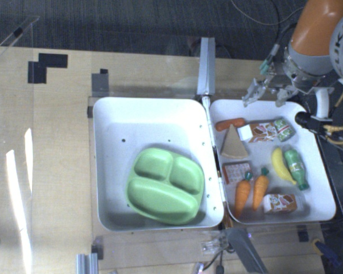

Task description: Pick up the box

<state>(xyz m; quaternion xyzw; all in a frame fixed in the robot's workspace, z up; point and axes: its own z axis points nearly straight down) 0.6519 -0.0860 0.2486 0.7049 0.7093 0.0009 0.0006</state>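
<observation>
You are at the approach step: nothing is picked yet. The tool (267,89) hangs over the far rim of the right bin (329,201), above and just right of the sausage (230,123), with its two fingers spread apart and nothing between them. The arm (323,21) comes in from the right, its orange band high over that far corner.

Which box the task means is a judgement call. Taking the banana (281,164) as your landmark: one box (272,131) lies just beyond it, flat, brown and white with a green end. A second box (280,202) lies on the near side of it, beside the two carrots (250,190). A small reddish packet (236,170) sits to its left, past the carrots' tops. The far box is closest to the tool, so it looks the likeliest target.

The next move calls for carrying the tool toward the banana and stopping over that far box, then turning the fingers so they straddle its short sides before descending. Mind the crowding: a wedge (234,142) and a small white piece (244,132) lie close against the box's left end, and the green bottle (295,167) sits just right of the banana. The left bin (108,153), with its green tray (166,184), plays no part.
</observation>
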